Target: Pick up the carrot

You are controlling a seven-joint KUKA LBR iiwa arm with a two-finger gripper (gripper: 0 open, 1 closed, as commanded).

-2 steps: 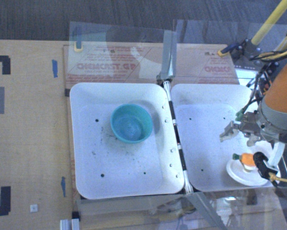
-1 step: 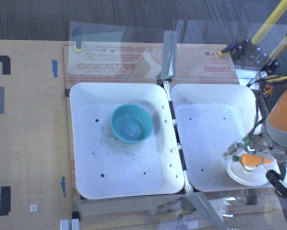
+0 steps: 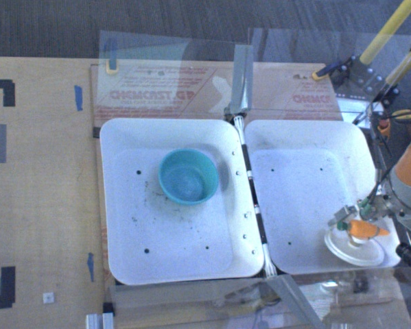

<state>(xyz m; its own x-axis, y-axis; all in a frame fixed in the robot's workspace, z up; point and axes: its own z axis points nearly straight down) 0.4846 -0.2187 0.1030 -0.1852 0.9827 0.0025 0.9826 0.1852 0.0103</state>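
Right bin (image 3: 294, 184): small orange carrot (image 3: 361, 230)

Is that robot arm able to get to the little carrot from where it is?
Probably yes. The carrot lies on a white plate in the right bin, the gripper is just above it, and nothing lies between them.

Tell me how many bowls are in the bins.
1: a blue bowl in the left bin. The right bin has a carrot on a white plate.
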